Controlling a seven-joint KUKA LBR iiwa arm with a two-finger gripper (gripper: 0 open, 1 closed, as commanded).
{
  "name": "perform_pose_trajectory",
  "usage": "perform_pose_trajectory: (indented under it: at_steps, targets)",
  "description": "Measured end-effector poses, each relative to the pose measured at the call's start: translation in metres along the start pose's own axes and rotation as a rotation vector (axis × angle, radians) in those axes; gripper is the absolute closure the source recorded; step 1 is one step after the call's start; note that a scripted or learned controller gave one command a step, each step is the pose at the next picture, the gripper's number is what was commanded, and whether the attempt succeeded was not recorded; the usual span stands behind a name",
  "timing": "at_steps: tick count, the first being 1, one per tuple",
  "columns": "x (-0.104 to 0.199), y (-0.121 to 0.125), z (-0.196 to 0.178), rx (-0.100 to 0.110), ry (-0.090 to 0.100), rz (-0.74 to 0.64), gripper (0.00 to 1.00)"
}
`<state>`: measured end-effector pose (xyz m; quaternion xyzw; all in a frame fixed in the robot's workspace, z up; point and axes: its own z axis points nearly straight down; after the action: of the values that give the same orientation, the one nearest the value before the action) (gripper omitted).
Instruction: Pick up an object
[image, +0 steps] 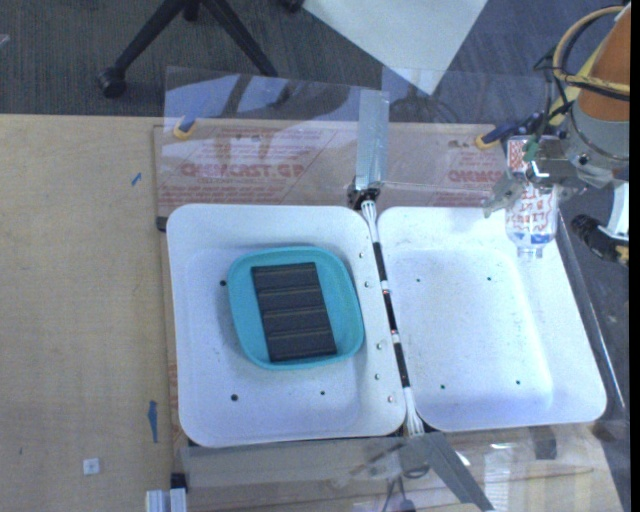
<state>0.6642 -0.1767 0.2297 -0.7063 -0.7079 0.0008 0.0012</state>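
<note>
Progress is hard to call here, so going from the near side back. The left bin (200, 400) holds a teal dish (242, 300) lying flat roughly in its middle, with a dark ribbed block (292, 312) sitting on top of it. Neither looks touched, and both are well apart from the arm. In the right bin (480, 380) I only see bare white floor with a few small dots on it.

The action is at the far right corner of that bin. The gripper (522, 195) hangs over the rim there, with the grey arm (600, 160) and its orange band coming in from above it. Right at its tip is a small clear bottle (530, 222) with a red and white label, roughly upright and overlapping the bin's far edge.

Honestly I can't tell whether the gripper is spread, pressed together or pinching the bottle. The clear plastic and the cables blur together at that spot. I also can't tell whether the bottle is off the surface or resting on the rim.

My read is that it's either mid-grab or just lifted. I wouldn't count the pick as done until the bottle is clearly hanging free of the bin.
</note>
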Motion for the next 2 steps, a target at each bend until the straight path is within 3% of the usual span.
perform_pose_trajectory:
  at_steps: [1,2]
  targets:
    - [-0.029,0.004,0.1187,-0.005,-0.003,-0.176,0.0]
    - [-0.0313,0.0066,0.1234,-0.002,0.001,-0.208,0.0]
